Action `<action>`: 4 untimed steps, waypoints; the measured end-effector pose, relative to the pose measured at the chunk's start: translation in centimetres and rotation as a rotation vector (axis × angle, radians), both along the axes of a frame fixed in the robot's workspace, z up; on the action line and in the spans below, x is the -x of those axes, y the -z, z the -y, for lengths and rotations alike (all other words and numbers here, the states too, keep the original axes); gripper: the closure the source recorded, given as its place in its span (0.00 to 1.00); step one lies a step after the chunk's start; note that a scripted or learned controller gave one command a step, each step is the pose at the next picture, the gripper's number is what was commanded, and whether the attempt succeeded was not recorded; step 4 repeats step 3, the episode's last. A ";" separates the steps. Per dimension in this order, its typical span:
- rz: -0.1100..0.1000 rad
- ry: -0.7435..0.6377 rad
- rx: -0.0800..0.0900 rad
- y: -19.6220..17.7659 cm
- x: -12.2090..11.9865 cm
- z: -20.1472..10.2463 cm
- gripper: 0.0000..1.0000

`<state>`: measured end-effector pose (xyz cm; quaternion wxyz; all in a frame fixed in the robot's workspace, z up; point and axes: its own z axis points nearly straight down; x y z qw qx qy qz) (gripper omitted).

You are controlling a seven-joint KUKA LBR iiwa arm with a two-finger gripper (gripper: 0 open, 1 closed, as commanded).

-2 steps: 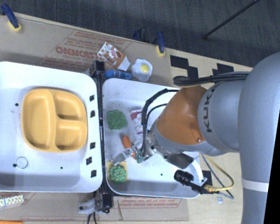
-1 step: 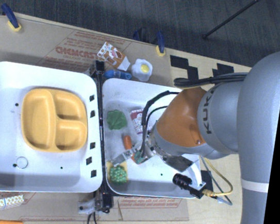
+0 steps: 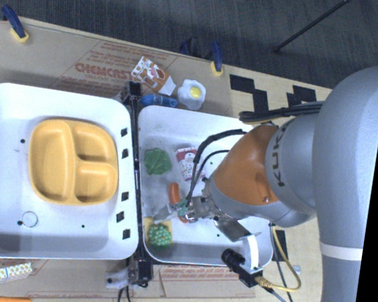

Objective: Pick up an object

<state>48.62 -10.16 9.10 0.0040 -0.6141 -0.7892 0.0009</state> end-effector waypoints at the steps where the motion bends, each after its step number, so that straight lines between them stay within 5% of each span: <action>1: 0.003 0.392 0.004 0.0 -1.7 -0.4 0.00; 2: 0.000 0.386 0.001 -1.0 -1.7 -0.4 1.00; 3: 0.005 -0.027 0.002 -10.8 0.7 -5.0 1.00; 4: 0.005 -0.027 0.002 -10.8 0.7 -5.0 1.00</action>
